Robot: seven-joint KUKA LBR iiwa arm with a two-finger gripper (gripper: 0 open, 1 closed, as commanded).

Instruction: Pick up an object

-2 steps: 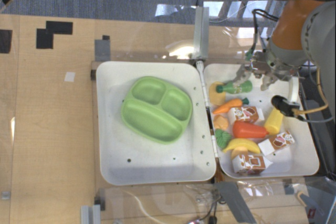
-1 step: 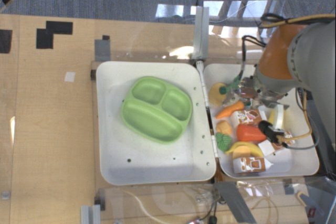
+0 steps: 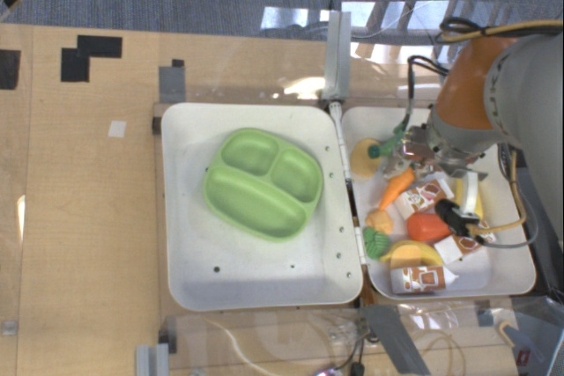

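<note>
The right bin point(image 3: 520, 277) holds several toy foods. A yellow fruit with a green stem point(image 3: 365, 157) lies at its left, and an orange carrot point(image 3: 397, 188) lies just below it. Beside the carrot sit a small white carton point(image 3: 416, 201) and a red tomato point(image 3: 427, 227). A banana point(image 3: 412, 254) and a second carton point(image 3: 424, 278) lie near the front. A green broccoli piece point(image 3: 376, 244) is by the left wall. My gripper point(image 3: 408, 149) hangs low over the bin's upper middle, just right of the yellow fruit and above the carrot. Nothing is visibly held in it.
The left bin point(image 3: 189, 277) carries a green divided plate point(image 3: 263, 182) in its middle. The grey arm with its orange band point(image 3: 465, 92) covers the right bin's upper right. A metal post point(image 3: 337, 57) stands behind the wall between the bins.
</note>
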